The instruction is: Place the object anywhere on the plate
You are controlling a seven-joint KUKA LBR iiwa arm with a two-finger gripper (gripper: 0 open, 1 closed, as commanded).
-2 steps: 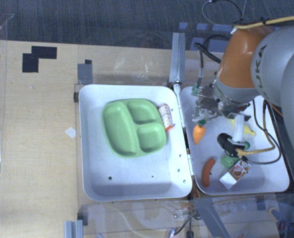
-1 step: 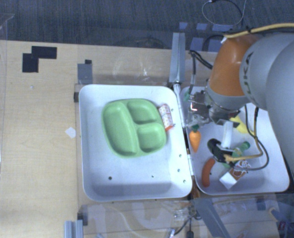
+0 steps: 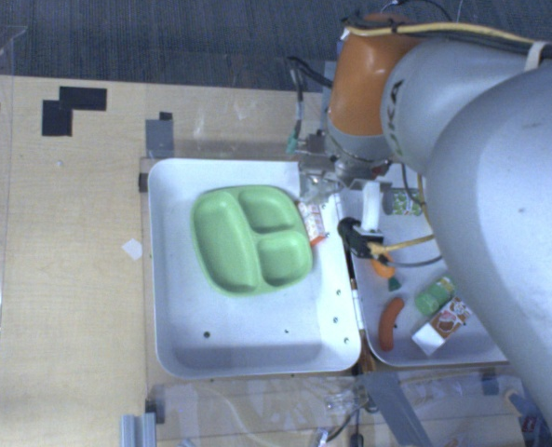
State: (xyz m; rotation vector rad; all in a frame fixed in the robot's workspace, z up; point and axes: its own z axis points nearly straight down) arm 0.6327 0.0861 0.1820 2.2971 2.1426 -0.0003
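One fixed camera looks down at a slant on the pale wooden bench (image 3: 61,277). A shallow white bin (image 3: 178,343) sits mid-frame. The second white bin (image 3: 408,352) lies partly behind the bulky grey arm (image 3: 499,156), which looms nearest the lens.

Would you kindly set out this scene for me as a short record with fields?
plate: green plate, three compartments, in the left bin
tool: tool over the plate's right rim
object: small red-and-white item just below the tool, at the plate's right edge; whether it is held is unclear
right bin: right bin holds a sausage, a green can and a small carton
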